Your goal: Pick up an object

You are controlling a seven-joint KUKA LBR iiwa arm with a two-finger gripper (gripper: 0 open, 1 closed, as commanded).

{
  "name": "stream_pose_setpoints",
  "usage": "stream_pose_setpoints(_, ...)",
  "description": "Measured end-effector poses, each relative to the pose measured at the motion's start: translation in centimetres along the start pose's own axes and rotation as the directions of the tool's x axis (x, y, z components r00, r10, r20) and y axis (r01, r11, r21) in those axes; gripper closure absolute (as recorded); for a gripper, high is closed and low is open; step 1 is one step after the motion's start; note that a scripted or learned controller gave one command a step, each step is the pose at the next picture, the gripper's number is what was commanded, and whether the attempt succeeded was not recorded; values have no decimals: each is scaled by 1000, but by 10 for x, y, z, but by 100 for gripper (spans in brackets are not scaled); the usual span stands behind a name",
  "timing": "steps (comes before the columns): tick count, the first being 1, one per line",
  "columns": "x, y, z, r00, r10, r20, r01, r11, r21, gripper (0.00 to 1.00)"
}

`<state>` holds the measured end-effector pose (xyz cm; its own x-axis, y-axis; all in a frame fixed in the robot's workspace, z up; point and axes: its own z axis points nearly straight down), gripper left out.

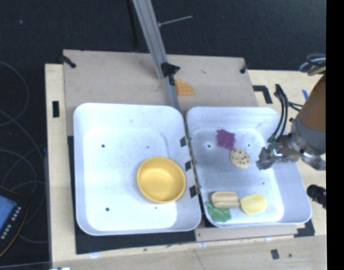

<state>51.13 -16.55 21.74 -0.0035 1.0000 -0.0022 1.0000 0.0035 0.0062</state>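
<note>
Arm [309,125] reaches in from right, wrist bent low over right bin [284,198]. Gripper [265,157] just beside speckled cookie [240,158], apart from it; grip width: cannot tell. Purple piece [225,138] behind cookie. Bowl [161,179] in left bin [104,151].

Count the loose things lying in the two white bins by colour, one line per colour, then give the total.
Yellow: 2, the bowl in the left bin and the rounded lump in the right bin
Purple: 1, the crumpled piece
Speckled cream: 1, the round piece
Tan: 1, the block
Green: 1, the flat piece
Total: 6
</note>
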Motion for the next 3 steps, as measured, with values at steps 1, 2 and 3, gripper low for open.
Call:
stream_pose_setpoints(1,42,8,0,1000,-4,-3,4,1000,3,100)
stream_pose_setpoints(2,92,25,0,1000,-5,-4,5,1000,4,100)
stream_pose_setpoints(3,142,39,0,1000,-5,-4,5,1000,5,100)
